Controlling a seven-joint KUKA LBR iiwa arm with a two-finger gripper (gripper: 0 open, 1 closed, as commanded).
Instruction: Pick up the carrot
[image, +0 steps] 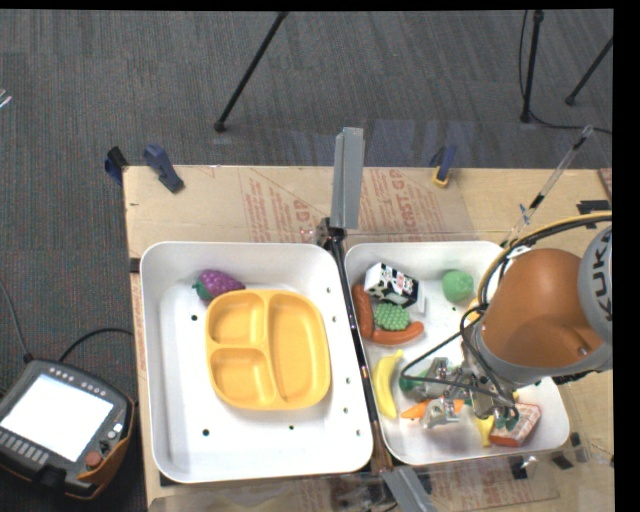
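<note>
The carrot (414, 410) lies near the front of the right bin (436, 251), an orange piece partly hidden under my gripper, with a green bit at its left. My gripper (443, 404) is low in that bin, right over the carrot, below the orange band of the arm (540, 312). The metal parts hide whether the carrot is between the jaws.
In the right bin are a banana (385, 385), a sausage (362, 310), a green-topped orange toy (393, 322), a cow-patterned carton (391, 285), a green ball (458, 286) and a red-and-white box (516, 425). The left bin (170, 400) holds a yellow divided plate (268, 348) and purple grapes (218, 283).
</note>
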